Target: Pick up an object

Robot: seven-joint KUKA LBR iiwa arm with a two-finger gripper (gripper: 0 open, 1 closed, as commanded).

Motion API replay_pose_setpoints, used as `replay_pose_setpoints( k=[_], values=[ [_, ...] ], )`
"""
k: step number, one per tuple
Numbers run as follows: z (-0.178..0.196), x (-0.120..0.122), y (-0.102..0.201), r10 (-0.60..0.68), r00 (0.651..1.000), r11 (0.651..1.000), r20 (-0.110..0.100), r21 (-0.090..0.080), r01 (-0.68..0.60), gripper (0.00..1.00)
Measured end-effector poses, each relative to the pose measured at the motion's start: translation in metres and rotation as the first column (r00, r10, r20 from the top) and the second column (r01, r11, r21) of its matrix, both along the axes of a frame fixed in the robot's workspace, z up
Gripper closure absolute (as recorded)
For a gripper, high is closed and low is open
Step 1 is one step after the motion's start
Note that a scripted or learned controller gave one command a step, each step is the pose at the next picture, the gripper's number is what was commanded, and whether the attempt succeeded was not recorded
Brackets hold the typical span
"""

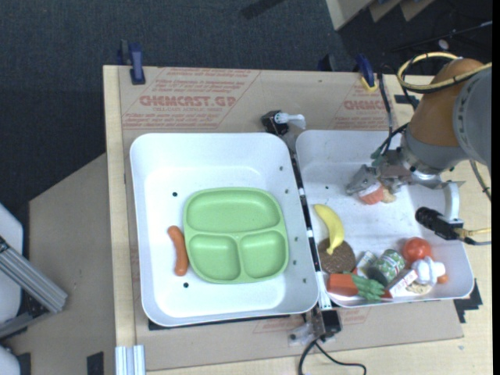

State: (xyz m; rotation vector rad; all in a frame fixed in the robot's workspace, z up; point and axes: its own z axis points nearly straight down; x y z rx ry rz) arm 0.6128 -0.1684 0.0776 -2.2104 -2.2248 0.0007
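Two shallow white bins sit side by side on a brown bench top. The left bin holds a green three-compartment plate near its centre, with an orange toy sausage lying lengthwise just beside the plate's left edge, apart from it.

The right bin holds the remaining toys. A yellow banana lies near the bin's left wall, its lower end touching a dark brown round patty. Along the near wall lies a carrot with green leaves, next to a cluster of small items too jumbled to name singly; a red tomato rests at the cluster's right.

The grey arm reaches in from the right, its gripper lowered into the far half of the right bin. An orange-red object lies directly under the fingertips, touching or nearly touching them. Whether the claw is released or clenched cannot be told, and the object is not visibly between the fingers.
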Motion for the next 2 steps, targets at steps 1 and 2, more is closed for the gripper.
replay_pose_setpoints(
  k=[1,2],
  values=[
    [0.021,0.002,-0.005,-0.004,1.000,1.000,0.012,-0.006,0.004,1.00],
    [0.016,0.025,0.051,-0.002,1.000,1.000,0.023,-0.013,0.003,1.00]
  ],
)
